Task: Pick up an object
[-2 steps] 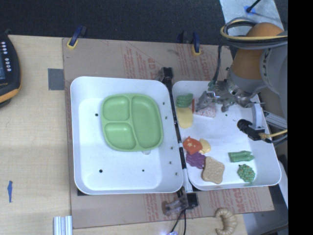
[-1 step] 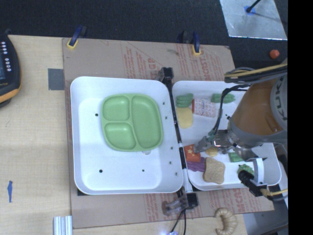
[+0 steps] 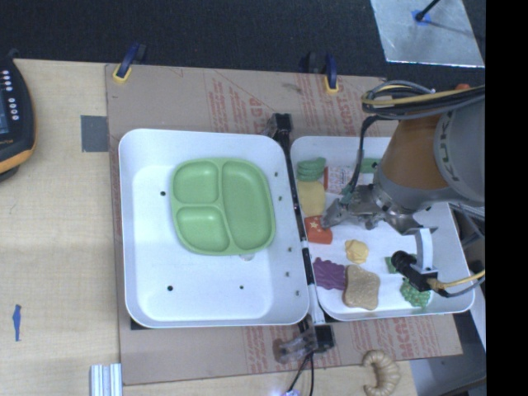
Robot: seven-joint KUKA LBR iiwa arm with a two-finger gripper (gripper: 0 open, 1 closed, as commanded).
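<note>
My gripper (image 3: 342,212) hangs low over the middle of the right white bin (image 3: 459,246), at the end of the grey arm with its orange band (image 3: 415,152). Toy foods lie around it: a yellow piece (image 3: 311,196) and a red piece (image 3: 318,230) just to its left, and a green piece (image 3: 312,169) further back. A small yellow lump (image 3: 356,251) lies in front of it. Purple grapes (image 3: 329,273), a tan slice (image 3: 361,287) and a green broccoli-like piece (image 3: 417,294) lie along the bin's front. Nothing shows in the gripper's grasp.
The left white bin (image 3: 147,295) holds a green divided plate (image 3: 222,205). The arm's bulk and cables cover the right bin's back right. A tan curled object (image 3: 381,371) lies on the bench in front. A pendant (image 3: 10,118) sits at far left.
</note>
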